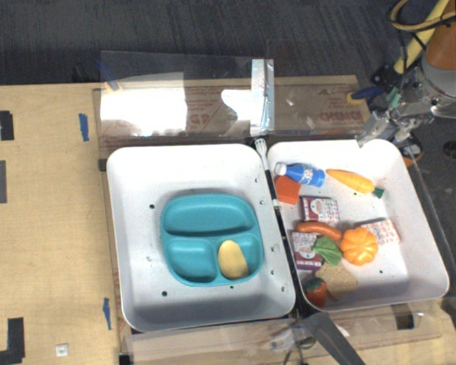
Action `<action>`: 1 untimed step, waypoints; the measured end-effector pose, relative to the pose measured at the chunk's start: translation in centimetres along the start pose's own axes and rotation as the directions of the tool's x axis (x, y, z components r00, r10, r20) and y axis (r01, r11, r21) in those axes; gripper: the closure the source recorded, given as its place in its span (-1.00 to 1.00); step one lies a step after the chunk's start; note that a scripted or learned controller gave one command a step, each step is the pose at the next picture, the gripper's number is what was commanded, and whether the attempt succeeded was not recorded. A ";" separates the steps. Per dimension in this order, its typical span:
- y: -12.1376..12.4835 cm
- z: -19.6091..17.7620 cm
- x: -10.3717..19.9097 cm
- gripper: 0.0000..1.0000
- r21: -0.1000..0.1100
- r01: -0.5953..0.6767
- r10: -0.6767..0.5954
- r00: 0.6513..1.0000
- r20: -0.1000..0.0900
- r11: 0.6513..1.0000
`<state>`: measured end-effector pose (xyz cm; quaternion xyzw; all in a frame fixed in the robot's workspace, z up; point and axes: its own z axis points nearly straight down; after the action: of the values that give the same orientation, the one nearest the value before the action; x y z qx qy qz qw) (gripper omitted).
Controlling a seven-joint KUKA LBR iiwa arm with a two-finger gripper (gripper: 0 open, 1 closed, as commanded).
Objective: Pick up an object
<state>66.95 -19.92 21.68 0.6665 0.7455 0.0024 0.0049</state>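
My gripper hangs over the far right corner of the right bin, above its rim, and touches none of the objects. The right bin holds a white bottle with a blue cap, an orange-red block, a carrot, a small printed box, a red sausage, an orange pumpkin, a green leafy piece, a tan slice and a red fruit. A yellow potato lies in the teal tray in the left bin.
A clear plastic panel and a metal upright stand behind the bins. Cables and the orange-banded arm crowd the upper right. Tan board with black marks lies to the left.
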 end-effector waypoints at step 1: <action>-5.4 12.3 2.8 -1.00 0.011 0.075 -0.075 0.997 -0.006 0.997</action>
<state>61.37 -17.82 9.33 0.6379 0.7701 -0.0003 -0.0010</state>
